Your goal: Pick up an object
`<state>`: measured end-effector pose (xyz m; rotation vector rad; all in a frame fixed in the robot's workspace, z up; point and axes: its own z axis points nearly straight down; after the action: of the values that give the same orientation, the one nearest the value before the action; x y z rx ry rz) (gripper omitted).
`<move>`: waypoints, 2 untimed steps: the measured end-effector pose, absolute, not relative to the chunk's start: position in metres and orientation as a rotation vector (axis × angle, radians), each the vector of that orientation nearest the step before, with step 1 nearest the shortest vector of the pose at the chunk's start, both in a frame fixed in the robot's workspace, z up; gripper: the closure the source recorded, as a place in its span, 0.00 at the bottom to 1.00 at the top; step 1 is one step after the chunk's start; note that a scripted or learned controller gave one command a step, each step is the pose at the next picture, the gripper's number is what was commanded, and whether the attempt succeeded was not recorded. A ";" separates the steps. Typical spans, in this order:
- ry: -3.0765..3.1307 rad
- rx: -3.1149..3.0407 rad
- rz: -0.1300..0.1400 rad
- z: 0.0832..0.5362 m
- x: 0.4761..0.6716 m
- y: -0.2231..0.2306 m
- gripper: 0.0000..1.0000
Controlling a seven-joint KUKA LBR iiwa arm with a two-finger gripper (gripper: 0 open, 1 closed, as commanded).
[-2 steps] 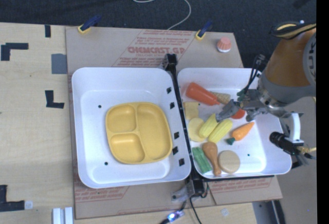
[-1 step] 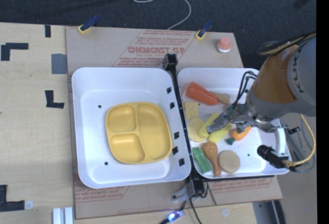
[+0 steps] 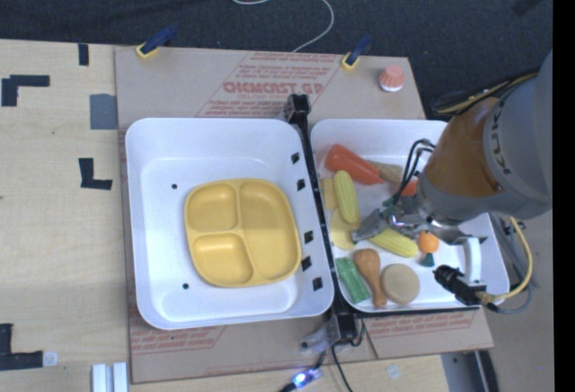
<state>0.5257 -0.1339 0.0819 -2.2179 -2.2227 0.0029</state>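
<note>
The right-hand shallow white bin (image 3: 377, 131) holds a heap of toy food, all candidates for picking. A long orange carrot-shaped piece (image 3: 352, 164) lies slantwise near the bin's far left corner. Just below it stands a pale yellow corn cob (image 3: 346, 196), lengthwise beside the divider between the 2 bins. A second yellow, banana-like piece (image 3: 393, 243) lies tilted in the middle of the bin. Along the near edge sit a green flat piece (image 3: 351, 280), a brown drumstick-shaped piece (image 3: 369, 270) touching it, and a round tan bun-like piece (image 3: 401, 283) just beside the drumstick. A small orange ball (image 3: 429, 243) rests right of the banana-like piece.

The two-finger gripper (image 3: 384, 224) is down inside this bin, its dark metal tip just above the banana-like piece and close to the corn cob. Whether it is spread or pinching anything cannot be told from this angle. The grey arm with its orange band (image 3: 463, 155) reaches in from the right, covering the bin's right part.

The left-hand white bin (image 3: 148, 201) holds a yellow plastic tray with 3 compartments (image 3: 241, 231), lying flat near its middle. Both bins rest on a brown cardboard sheet (image 3: 260, 84).
</note>
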 end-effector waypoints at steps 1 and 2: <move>-2.223 -2.220 0.003 0.094 0.526 -0.135 1.00; -2.223 -2.221 -0.001 0.136 0.529 -0.131 1.00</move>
<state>0.5286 -0.1314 0.1362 -2.2207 -2.2233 -0.0013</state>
